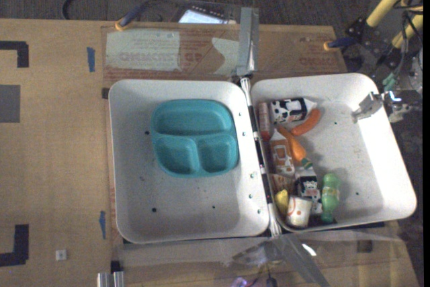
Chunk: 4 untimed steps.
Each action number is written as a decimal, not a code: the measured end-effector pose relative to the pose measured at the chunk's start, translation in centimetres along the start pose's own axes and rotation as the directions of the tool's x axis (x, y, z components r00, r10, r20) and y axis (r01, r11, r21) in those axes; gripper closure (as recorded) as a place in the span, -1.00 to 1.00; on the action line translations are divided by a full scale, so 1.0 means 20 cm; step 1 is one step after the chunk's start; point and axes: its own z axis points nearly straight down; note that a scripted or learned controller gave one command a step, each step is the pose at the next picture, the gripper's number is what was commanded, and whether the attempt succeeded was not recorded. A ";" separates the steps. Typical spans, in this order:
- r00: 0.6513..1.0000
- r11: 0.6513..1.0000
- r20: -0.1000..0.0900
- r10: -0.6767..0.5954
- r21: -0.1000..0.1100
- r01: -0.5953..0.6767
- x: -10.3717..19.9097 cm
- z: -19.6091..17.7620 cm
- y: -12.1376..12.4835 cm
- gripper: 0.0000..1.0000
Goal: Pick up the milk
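A white milk carton with black cow patches (pixel 291 109) lies on its side at the back left of the right bin (pixel 366 165). A smaller box with a similar black-and-white print (pixel 308 186) sits further forward in that bin. My gripper (pixel 369 106) hovers at the bin's back right edge, well to the right of the carton and apart from it, with nothing seen in it.
An orange carrot (pixel 308 122) touches the milk carton's right side, and a second carrot (pixel 293 142) lies below it. A green bottle (pixel 329 197), a cup (pixel 297 212) and other small packs crowd the front left corner. A teal divided plate (pixel 195 136) sits in the left bin (pixel 134 198).
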 end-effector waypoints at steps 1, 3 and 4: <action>1.000 1.000 0.000 0.030 0.001 -0.030 0.00 0.08 0.00 -1.00; 0.999 0.998 0.006 0.051 -0.048 -0.051 0.49 0.63 -0.43 -1.00; 0.999 0.997 0.003 0.051 -0.052 -0.051 0.50 0.57 -0.42 1.00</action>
